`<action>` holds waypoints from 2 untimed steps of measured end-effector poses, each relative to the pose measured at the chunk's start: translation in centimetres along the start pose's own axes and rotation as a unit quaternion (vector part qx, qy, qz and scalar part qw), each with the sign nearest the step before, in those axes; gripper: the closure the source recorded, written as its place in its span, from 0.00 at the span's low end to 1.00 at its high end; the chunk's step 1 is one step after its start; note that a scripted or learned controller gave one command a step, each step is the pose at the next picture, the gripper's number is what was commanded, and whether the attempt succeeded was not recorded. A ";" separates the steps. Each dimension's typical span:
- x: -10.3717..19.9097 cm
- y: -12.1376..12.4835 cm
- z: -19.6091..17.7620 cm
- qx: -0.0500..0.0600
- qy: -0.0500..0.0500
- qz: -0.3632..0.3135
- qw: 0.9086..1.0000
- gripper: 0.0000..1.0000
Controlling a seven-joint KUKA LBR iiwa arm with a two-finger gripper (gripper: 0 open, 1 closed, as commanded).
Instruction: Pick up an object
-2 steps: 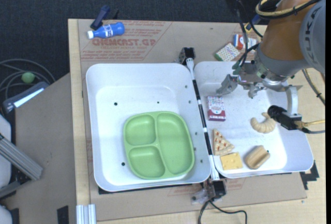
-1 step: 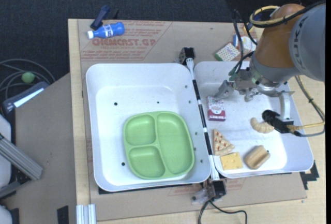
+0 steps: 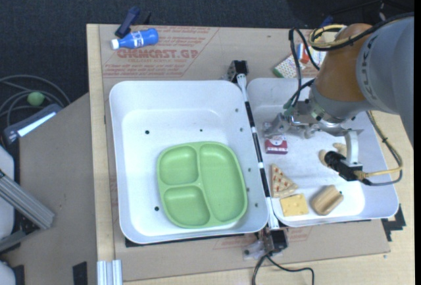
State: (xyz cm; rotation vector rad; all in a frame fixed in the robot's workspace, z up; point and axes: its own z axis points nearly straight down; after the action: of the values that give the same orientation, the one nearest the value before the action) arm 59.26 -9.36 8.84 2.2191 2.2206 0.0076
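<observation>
The arm (image 3: 368,66) is seen reaching in from the right, its grey body and orange band held above the right bin (image 3: 306,162). The gripper (image 3: 281,124) is placed low over the rear left part of that bin, close to the divider between the two bins. Its state cannot be told from this view: the metal parts at the tip are too small and cluttered to be read. Nothing is seen held in it. Just in front of the gripper, a small red and white packet (image 3: 276,145) is noted on the bin floor beside the divider; whether the two touch cannot be told. Further toward the front of the same bin, a pizza slice (image 3: 281,180) is recorded, with a yellow square (image 3: 294,205) just in front of it, the two touching or nearly so. A tan roll (image 3: 326,199) lies just to the right of the yellow square, near the front wall. The left bin (image 3: 131,106) is occupied by a green divided plate (image 3: 200,183), lying flat in the front half, well apart from the gripper. On the bench (image 3: 197,47), behind the left bin and outside it, a blue bottle (image 3: 135,38) is seen lying on its side.
</observation>
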 end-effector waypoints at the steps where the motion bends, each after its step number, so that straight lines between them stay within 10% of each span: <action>1: -0.4 0.9 0.0 -0.001 0.000 0.000 1.000 0.00; 2: -0.1 0.4 -0.1 -0.003 -0.002 0.001 1.000 0.00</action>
State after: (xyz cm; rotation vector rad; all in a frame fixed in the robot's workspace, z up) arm 59.66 -9.42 8.89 2.2170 2.2136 0.0098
